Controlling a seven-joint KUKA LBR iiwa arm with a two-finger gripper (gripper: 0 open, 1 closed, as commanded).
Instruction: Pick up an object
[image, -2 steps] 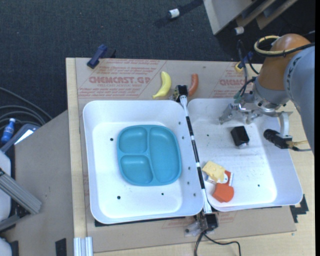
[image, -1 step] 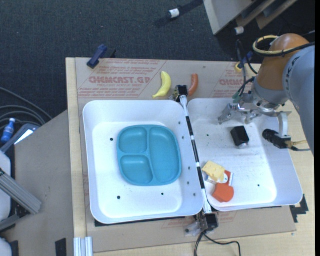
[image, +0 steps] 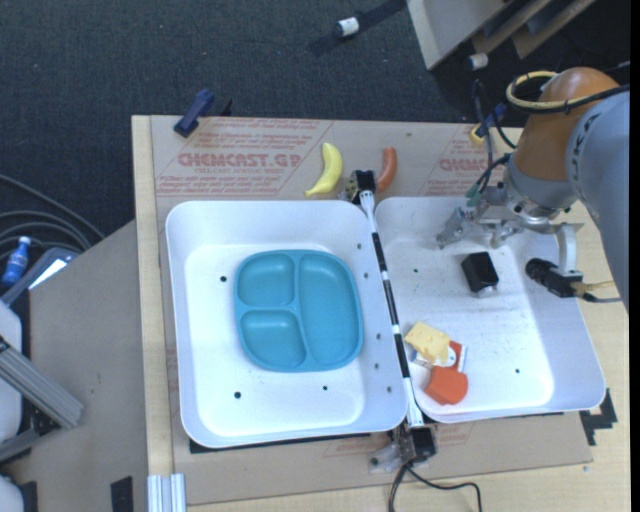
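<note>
A: Where I hang over the right bin (image: 560, 395), near its far edge, my gripper (image: 478, 226) has its fingers spread wide, nothing between them.

B: Touching anything?

A: Cannot tell. Black block (image: 480, 272) lies just below me. Yellow piece (image: 428, 342) and orange piece (image: 447, 384) sit by the near-left corner. Blue plate (image: 298, 308) in left bin (image: 200, 300).

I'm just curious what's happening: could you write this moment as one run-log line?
claw: over right white bin, far end | small black block: just below it, lying in bin | grasp: none seen
</note>
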